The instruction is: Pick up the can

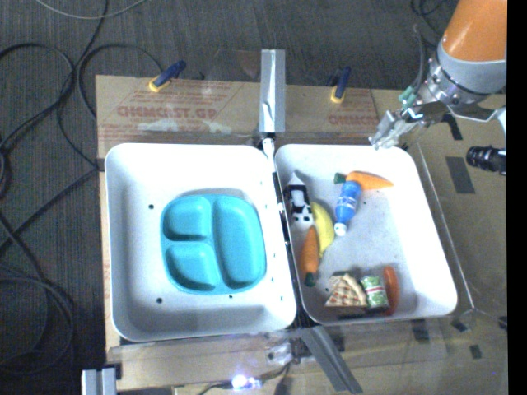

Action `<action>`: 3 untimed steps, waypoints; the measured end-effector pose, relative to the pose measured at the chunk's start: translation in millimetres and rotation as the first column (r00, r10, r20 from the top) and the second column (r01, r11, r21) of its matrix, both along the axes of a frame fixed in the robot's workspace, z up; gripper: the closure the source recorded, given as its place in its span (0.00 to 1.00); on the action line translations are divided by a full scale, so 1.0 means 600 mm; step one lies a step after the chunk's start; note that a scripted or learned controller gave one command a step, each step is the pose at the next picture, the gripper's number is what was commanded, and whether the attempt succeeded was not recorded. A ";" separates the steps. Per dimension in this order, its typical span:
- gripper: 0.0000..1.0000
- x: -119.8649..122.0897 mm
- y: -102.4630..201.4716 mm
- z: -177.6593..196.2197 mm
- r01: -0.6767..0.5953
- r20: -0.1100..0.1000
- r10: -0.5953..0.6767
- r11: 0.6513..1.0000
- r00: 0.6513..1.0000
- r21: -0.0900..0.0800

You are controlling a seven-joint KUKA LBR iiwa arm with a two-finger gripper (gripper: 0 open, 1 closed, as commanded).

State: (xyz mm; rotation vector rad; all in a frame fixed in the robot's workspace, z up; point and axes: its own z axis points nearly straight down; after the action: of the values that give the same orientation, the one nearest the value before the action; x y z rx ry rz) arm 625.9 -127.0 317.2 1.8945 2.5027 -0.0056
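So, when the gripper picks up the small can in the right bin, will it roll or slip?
The can seems to lie on its side, so a push may roll it. It looks small, probably light and stiff. The sandwich touches it and may shift too.

Arm (pixel 476 31) reaches in from the right, tool (pixel 394 132) pointing down-left

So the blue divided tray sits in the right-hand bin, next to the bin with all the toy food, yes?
Not quite. In the camera view, the blue divided tray sits in the left-hand bin; the toy food, including the can, lies in the right-hand bin beside it.
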 end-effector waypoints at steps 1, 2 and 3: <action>1.00 0.067 0.002 -0.029 -0.077 0.000 0.077 0.997 0.997 -0.001; 1.00 0.068 0.002 -0.012 -0.077 0.001 0.077 0.997 0.997 -0.005; 1.00 0.069 0.002 0.004 -0.077 0.002 0.077 0.997 0.997 -0.010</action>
State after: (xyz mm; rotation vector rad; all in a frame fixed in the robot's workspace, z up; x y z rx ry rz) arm 667.1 -125.8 319.4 1.7920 2.5678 -0.0156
